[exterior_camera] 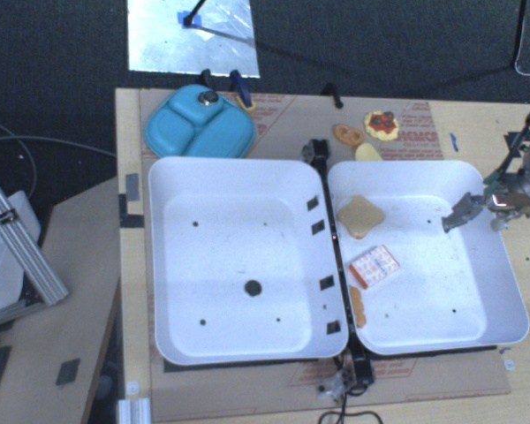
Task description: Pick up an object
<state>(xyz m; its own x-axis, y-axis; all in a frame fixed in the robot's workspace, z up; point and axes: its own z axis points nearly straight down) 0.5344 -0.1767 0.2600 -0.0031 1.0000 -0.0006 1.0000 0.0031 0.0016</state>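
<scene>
The right bin holds a tan bread-shaped piece near its back left. A small red and white box lies in front of that piece. An orange item rests against the bin's left wall. In the left bin there is a small dark round object. My gripper reaches in from the right and hangs over the right bin's back right part. It is well to the right of the bread piece and touches none of the objects.
Behind the bins on the bench lie a blue sectioned dish and several toy food pieces. Black clips run along the divide between the bins. A metal frame stands at the left.
</scene>
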